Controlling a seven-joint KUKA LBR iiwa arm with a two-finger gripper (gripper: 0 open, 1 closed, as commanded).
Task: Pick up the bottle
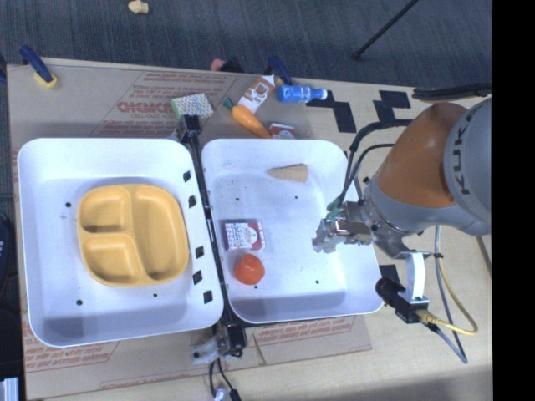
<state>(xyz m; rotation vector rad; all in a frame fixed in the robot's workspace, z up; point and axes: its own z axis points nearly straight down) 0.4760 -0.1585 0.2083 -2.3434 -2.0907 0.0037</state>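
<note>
1. White plastic formed both shallow bins: the left bin (33, 224) carried a yellow divided tray (132, 233), and the right bin (284, 303) carried loose items.

2. Contents of the right bin were recorded as a small red-and-white packet (242, 235) near the left wall, a red-orange round item (248, 269) just below it, and a tan wedge-shaped item (289, 173) toward the far wall.

3. The bottle (299, 94), blue with a paler end, lay on its side on the brown cardboard of the counter (100, 107) beyond the far edge of the right bin, outside both bins. An orange carrot-like item (249, 120) and a small carton (258, 93) lay just beside it.

4. The gripper (328, 236) sat low at the right-hand side of the right bin, well apart from the bottle. Nothing was seen between its parts, and whether the fingers were apart or together could not be told at this resolution.

5. Assessment of progress: no part of the pick appeared done. The bottle rested untouched on the counter, with the arm (435, 174) positioned over the bin's right rim rather than near it.

6. Remaining work, as judged: travel across the bin's far wall to the bottle, alignment across its narrow body, closure and lift. The neighbouring carton and carrot-like item crowded one side and could obstruct the approach.
</note>
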